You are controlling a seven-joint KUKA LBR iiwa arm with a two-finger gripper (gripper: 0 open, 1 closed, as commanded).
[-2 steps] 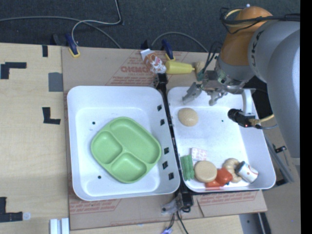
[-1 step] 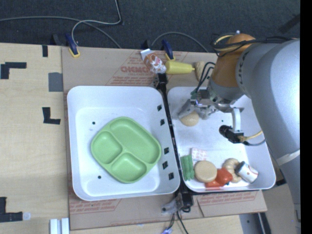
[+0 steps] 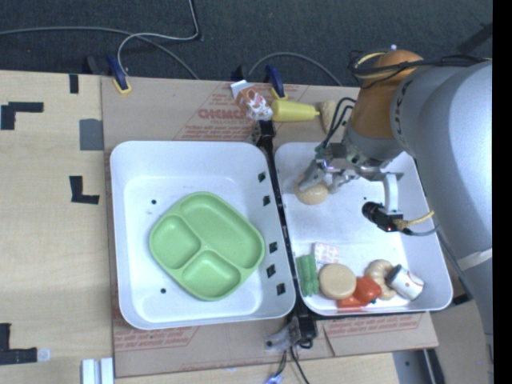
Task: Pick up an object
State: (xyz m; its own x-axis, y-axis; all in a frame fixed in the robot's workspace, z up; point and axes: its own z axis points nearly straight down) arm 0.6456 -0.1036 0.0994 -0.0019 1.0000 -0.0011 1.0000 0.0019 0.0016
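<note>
**Hand working over a pale lump at the top of the right bin**

Nearest the camera, along the lower edge of the right bin [image 3: 432,250], a small heap of toy food is lying: a green strip [image 3: 306,274], a tan round disc [image 3: 336,281], a red-orange piece [image 3: 359,293], and a white cylinder [image 3: 406,283] resting against a tan piece. Just above the disc a small pale wrapped item [image 3: 326,253] is sitting. These are crowding one another, which would be making any of them awkward to take singly.

In the left bin [image 3: 132,214] a green divided plate [image 3: 206,245] is lying tilted, taking up most of the floor.

Farther up the right bin, a pale rounded lump [image 3: 312,193] is sitting alone near the divider, well apart from the heap; that isolation is probably why it is being targeted. The hand [image 3: 332,172] is hanging directly over it, touching or nearly touching its upper right side. Whether the hand is spread wide or closing narrow I cannot tell, and nothing is showing the lump as gripped.

A black cable fitting [image 3: 378,212] is dangling beside the arm over the middle of the bin.

Beyond the bins, on the cardboard-covered surface [image 3: 184,106], a yellow object [image 3: 293,111] and a small red-and-white item [image 3: 253,100] are lying at the divider's far end, outside either bin.
</note>
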